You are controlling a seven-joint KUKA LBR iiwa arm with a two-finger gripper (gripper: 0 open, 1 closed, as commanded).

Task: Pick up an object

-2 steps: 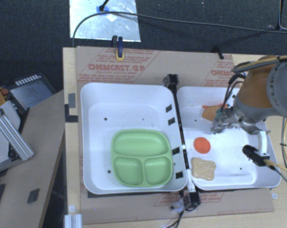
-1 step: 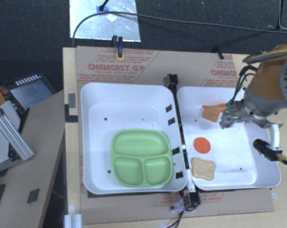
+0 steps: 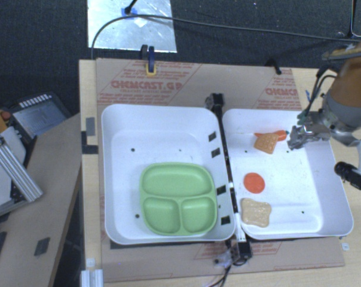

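The fingers point(image 3: 297, 137) hang right of frame, their state unclear to me, just right of the orange carrot point(image 3: 279, 135).

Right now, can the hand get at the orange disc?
Probably yes. The hand is over the right bin, and the orange disc lies flat on open floor, apart from the neighbouring pieces.

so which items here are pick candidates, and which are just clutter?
Pick candidates, right bin:
- orange carrot-like piece
- tan wedge
- orange disc
- pale tan piece
The gripper sits next to the carrot-like piece.

Clutter:
- green divided plate, left bin
- yellow clamp
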